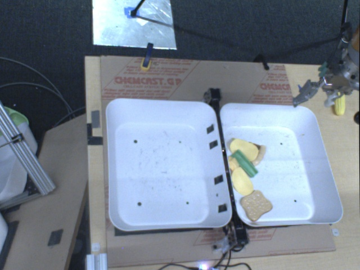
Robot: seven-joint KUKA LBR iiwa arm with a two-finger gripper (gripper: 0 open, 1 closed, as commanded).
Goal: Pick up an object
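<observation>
Several small objects lie in the right bin point(292, 167) against its left wall. A yellow piece point(243, 147) is farthest back, with a green stick point(245, 163) lying across just below it. Another yellow piece point(242, 181) comes after that, and a tan toast-like slice point(256, 205) sits nearest the front. A small beige bit point(260, 153) rests beside the upper yellow piece. My gripper point(322, 88) hangs at the far right, above the bin's back right corner and well away from the objects. Nothing is visibly held in it.
The left bin point(163, 167) stands beside the right one, joined by a black divider with clips point(216, 151). Both rest on a cardboard sheet point(169, 77). A shiny metal plate point(134, 14) lies on the floor behind. Aluminium framing point(22, 156) stands at the left.
</observation>
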